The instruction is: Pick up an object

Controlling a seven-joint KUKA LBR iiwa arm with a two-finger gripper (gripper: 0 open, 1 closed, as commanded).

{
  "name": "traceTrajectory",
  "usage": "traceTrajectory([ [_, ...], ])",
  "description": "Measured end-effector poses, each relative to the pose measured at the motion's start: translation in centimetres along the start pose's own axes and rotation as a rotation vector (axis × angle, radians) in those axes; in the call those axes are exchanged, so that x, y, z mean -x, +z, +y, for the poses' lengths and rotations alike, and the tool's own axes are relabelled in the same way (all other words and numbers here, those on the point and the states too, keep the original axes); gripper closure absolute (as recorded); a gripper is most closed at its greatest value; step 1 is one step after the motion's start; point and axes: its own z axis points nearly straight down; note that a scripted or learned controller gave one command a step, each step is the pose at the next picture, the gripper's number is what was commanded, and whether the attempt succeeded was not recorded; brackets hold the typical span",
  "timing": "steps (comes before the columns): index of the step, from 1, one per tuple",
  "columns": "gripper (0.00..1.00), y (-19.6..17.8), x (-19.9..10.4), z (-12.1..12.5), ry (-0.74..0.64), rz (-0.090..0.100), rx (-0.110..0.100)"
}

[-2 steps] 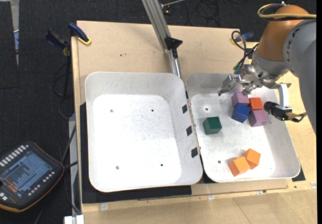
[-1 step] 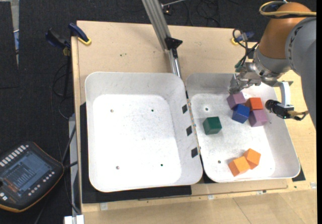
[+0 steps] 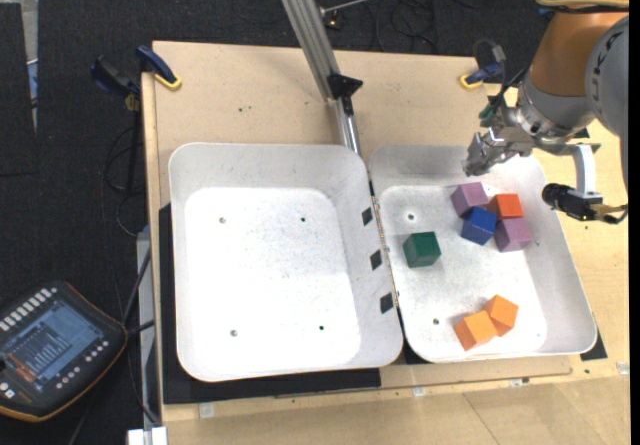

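Your gripper [image 3: 483, 155] hangs over the far rim of the right bin [image 3: 560, 328], just above a cluster of blocks, and you cannot tell how it is set. Nothing you can see sits in it. Just below it lie a purple block [image 3: 467, 198], an orange block [image 3: 508, 205], a blue block [image 3: 479, 225] and a second purple block [image 3: 514, 233], all touching. A green block [image 3: 422, 249] sits apart to the left. Two orange blocks [image 3: 487, 322] lie near the front. The left bin [image 3: 200, 173] sits alongside on the worktop [image 3: 250, 93].
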Motion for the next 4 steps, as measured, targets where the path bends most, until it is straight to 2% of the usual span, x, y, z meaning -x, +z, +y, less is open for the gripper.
traceTrajectory([
  [1,1.0,-5.4,0.0,0.2,0.0,-0.001,0.002],
  [2,1.0,-9.2,0.0,0.4,0.0,0.0,0.0],
  [3,1.0,-9.5,-4.8,-0.5,-0.004,0.003,-0.007],
  [4,1.0,-7.9,-9.4,-2.6,-0.004,0.003,-0.01],
])
